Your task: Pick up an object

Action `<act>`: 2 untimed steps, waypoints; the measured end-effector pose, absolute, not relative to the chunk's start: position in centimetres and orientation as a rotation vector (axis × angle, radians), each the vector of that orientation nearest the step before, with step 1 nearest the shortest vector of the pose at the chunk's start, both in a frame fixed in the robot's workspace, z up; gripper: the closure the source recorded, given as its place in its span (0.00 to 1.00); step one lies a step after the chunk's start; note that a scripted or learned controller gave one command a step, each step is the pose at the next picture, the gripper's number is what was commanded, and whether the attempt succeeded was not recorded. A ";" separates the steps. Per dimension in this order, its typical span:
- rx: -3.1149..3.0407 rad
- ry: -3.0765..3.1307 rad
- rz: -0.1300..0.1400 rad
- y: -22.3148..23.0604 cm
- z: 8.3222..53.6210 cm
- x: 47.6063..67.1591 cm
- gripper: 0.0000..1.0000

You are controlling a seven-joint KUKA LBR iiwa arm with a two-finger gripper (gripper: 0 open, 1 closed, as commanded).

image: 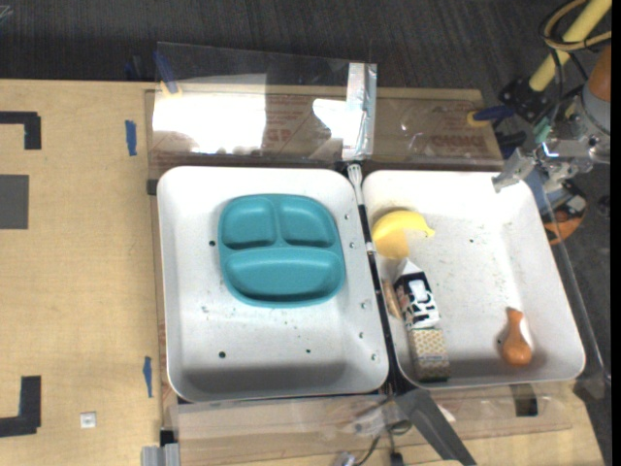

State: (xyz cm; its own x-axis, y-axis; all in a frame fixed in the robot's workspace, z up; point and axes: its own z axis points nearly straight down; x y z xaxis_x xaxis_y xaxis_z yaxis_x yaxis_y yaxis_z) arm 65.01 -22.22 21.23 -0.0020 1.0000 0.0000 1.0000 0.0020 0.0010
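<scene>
I count two white bins: the left bin (184,357) holds one teal divided plate (281,249); the right bin (553,260) holds one yellow banana (398,231), one boxed packet (422,323), one orange piece (515,339). My claw (543,153) hangs at its far corner; grip state I cannot tell.

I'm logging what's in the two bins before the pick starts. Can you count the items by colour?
Teal: 1, the divided plate in the left bin
Yellow: 1, the banana-shaped toy in the right bin
Orange: 1, the small gourd-shaped item
Black, white and tan: 1, the long packet against the right bin's left wall
Total: 4
</scene>
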 end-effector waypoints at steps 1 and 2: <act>2.115 2.344 0.009 -21.3 10.1 58.4 0.00; 2.096 2.337 0.005 -17.6 8.7 48.1 0.00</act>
